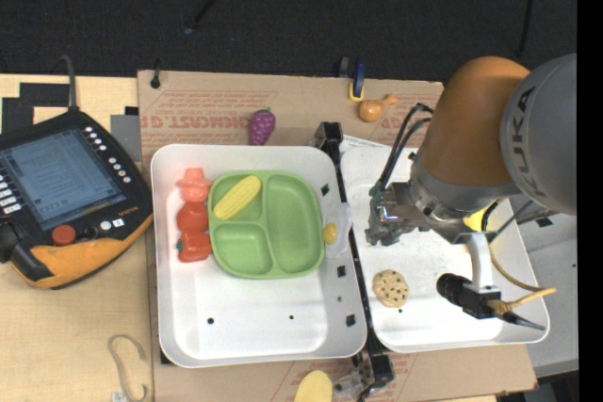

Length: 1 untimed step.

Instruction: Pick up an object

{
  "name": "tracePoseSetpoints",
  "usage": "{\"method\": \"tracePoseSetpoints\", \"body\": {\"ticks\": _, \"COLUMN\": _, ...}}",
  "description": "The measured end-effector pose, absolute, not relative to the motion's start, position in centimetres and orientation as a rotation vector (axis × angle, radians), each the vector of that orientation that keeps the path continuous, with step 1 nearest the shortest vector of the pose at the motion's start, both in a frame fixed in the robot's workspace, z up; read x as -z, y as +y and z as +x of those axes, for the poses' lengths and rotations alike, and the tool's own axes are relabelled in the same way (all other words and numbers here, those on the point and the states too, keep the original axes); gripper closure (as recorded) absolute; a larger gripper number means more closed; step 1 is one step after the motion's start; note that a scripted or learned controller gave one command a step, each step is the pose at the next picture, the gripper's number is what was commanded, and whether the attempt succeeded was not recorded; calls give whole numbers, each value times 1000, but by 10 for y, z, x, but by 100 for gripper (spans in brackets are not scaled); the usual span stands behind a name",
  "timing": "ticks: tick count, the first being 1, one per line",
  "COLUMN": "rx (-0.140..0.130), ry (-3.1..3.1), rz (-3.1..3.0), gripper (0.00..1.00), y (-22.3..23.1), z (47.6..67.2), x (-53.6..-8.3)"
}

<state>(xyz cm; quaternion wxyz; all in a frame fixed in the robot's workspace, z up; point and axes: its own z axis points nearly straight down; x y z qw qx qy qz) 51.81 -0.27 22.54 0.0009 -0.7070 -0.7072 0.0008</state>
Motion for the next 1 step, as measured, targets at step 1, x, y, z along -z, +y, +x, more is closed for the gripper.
{"method": "tracePoseSetpoints", "body": {"ticks": 1, "rx": -6, "ry": -2218, "rz": -2219, "gripper": 100, "y": -3, "z": 503, "x": -220}}
